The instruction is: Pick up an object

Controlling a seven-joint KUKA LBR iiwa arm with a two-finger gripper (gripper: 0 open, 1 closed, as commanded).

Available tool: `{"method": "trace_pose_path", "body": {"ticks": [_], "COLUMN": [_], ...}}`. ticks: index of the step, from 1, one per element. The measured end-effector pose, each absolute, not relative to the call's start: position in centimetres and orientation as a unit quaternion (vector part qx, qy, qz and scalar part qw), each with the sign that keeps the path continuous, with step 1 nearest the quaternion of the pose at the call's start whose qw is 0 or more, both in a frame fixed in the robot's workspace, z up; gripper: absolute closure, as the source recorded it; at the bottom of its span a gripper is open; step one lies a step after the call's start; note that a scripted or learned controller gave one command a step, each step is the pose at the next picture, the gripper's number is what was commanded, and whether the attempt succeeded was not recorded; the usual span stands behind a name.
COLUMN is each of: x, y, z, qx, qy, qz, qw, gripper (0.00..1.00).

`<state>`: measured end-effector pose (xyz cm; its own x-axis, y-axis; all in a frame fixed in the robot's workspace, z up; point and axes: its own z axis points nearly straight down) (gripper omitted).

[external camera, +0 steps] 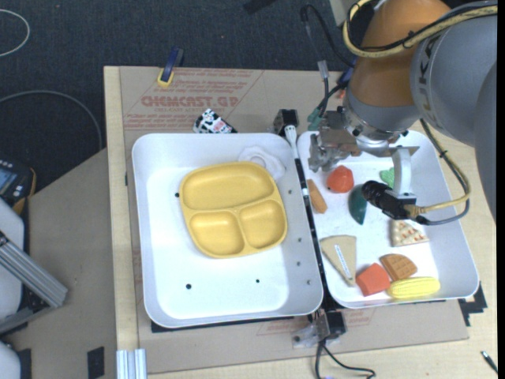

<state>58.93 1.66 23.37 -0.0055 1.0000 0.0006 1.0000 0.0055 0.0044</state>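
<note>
Red tomato just beside claw (right bin), apart

The grey arm reaches in from the right, its orange band bulging above the wrist. The wrist points downward, carrying the gripper low at its end, with dark cables looping around the orange section and a yellow cable trailing off to the right.
</note>
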Motion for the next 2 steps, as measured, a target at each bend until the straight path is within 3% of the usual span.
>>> {"method": "trace_pose_path", "body": {"ticks": [1,2], "x": [60.1,61.1], "y": [5.6,5.6], "z": [21.4,23.4], "qx": [0.705,0.707], "qy": [0.709,0.708], "qz": [0.0008,0.0016], "qw": [0.001,0.002], "gripper": [1.00,1.00]}}
